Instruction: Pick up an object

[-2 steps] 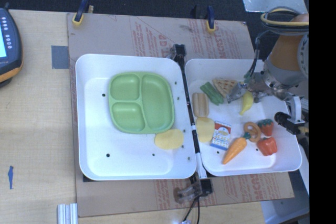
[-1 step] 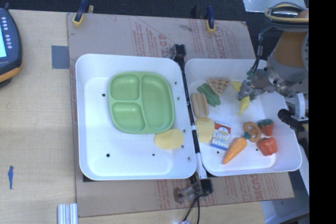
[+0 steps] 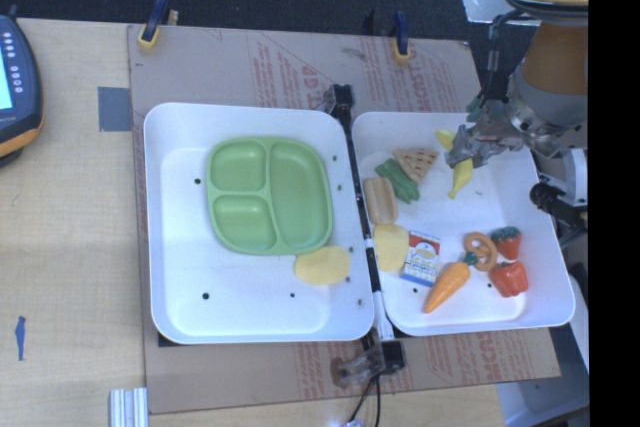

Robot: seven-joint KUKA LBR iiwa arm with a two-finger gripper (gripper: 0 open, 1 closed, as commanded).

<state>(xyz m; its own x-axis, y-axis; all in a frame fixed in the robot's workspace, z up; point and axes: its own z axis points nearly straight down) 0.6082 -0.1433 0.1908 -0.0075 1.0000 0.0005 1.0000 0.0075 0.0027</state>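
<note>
The gripper hangs over the right bin, seemingly pinching the yellow banana.

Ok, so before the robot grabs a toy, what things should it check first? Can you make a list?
1. Gripper is over the right bin: ok.
2. A toy lies close below it, the yellow banana: ok.
3. Banana is between the fingers: cannot tell.
4. Room around the banana: not ok on one side, the sandwich wedge and green bean lie near.
5. Carrot, pretzel and red pepper lie well away: ok.
6. Green plate stays in the left bin, out of the way: ok.
</note>
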